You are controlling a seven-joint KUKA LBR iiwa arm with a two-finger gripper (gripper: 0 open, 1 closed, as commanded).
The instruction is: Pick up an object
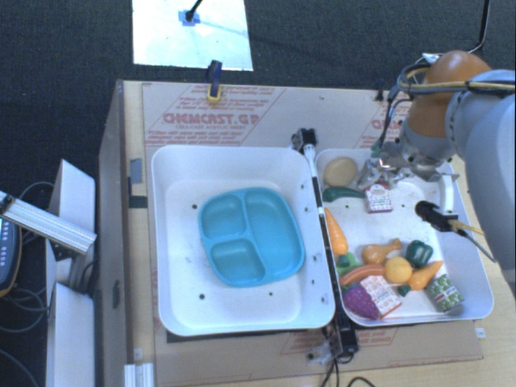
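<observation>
My gripper (377, 171) hangs over the back of the right bin (476, 297), at the end of the grey arm reaching in from the right. Just in front of it lies a small red and white carton (379, 199); I cannot see whether the two touch. To its left are a tan round biscuit (340, 170) and a green pod (342, 193). Further forward lie a carrot (336, 231), an orange fruit (397, 269), a green pepper (418, 252), purple grapes (363, 301) and a small can (445, 294).
The left bin (173, 240) holds a blue divided plate (250, 236). A black clip bar (314, 200) runs along the divide between the bins. The arm's grey body (484, 143) overhangs the right bin's far right corner.
</observation>
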